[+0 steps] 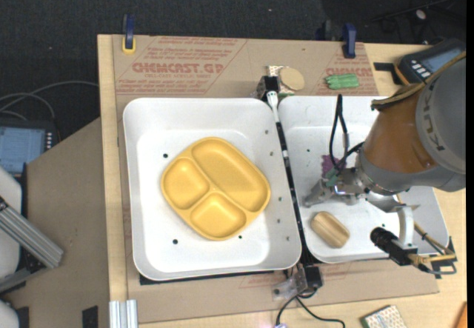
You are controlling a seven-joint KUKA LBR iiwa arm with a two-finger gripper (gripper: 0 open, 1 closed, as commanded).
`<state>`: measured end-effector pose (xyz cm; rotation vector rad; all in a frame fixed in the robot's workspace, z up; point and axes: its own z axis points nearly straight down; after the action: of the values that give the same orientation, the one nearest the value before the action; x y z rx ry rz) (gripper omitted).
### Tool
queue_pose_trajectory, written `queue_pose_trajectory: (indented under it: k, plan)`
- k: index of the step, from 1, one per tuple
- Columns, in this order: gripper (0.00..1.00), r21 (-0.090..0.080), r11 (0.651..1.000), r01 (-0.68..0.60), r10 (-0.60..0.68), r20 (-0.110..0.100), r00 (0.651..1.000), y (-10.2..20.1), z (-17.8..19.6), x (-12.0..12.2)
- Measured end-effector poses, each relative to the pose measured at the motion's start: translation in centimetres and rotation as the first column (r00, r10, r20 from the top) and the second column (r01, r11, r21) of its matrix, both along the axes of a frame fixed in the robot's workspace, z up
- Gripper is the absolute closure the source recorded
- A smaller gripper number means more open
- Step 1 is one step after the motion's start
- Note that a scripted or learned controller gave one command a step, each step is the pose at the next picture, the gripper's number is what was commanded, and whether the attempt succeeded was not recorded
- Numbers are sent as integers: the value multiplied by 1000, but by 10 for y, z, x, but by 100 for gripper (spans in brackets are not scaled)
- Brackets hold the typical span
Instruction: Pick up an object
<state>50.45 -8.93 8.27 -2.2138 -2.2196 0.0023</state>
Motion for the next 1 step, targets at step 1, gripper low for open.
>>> queue_pose_trajectory:
  k: [1]
  plan:
    - [0,-7,1000,1,-1,13,1000,-26,3,79]
